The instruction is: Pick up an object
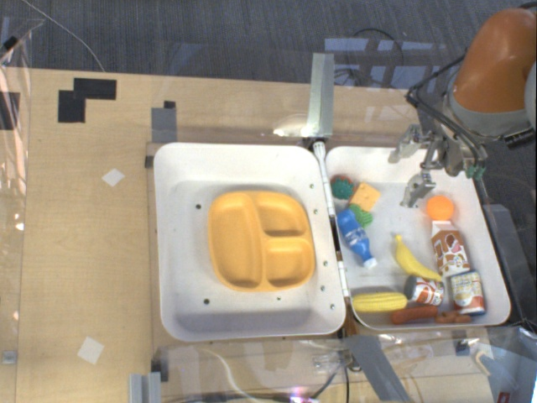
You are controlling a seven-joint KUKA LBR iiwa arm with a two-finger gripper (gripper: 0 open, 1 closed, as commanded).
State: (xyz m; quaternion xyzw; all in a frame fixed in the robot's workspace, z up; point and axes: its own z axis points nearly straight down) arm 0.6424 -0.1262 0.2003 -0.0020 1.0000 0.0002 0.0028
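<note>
Yellow tray (256,242) in left bin (180,300), toys (banana (413,259), bottle (356,239)) in right bin (382,159)

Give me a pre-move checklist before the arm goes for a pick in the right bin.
1. End effector positioned over the right bin: ok, near its upper part.
2. Nothing carried by the end effector: ok, no object seen between its fingers.
3. Nearest target free to take: ok, the orange ball lies just beside it, apart from other items.
4. Finger opening: cannot tell.
5. Lower bin clutter: not ok, the banana, corn and cans lie packed together.
6. Left bin holds the yellow tray, out of the path: ok.
</note>
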